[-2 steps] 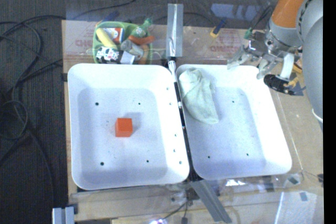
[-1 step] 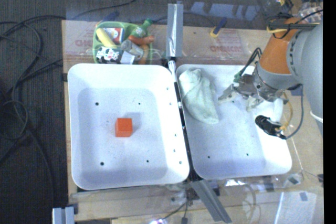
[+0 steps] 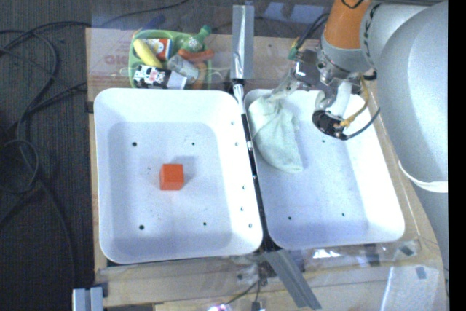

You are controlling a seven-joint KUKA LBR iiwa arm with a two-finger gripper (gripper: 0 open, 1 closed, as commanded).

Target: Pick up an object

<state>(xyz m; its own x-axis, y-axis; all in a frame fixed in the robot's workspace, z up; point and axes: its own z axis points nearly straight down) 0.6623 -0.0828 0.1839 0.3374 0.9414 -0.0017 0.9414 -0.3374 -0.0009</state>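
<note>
One orange cube (image 3: 172,176), one pale cloth (image 3: 279,133).

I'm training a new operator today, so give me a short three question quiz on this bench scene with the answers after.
1. True or false: the orange cube lies in the right bin.
2. Which item lies in the right bin? A) a banana B) a pale cloth C) a cube
3. Fill in: the tool sits over the ____ end of the cloth.

Key:
1. False; the cube lies in the left bin.
2. B.
3. Far, by the bin's back rim. Whether the tool grips the cloth cannot be told from this view.
</note>
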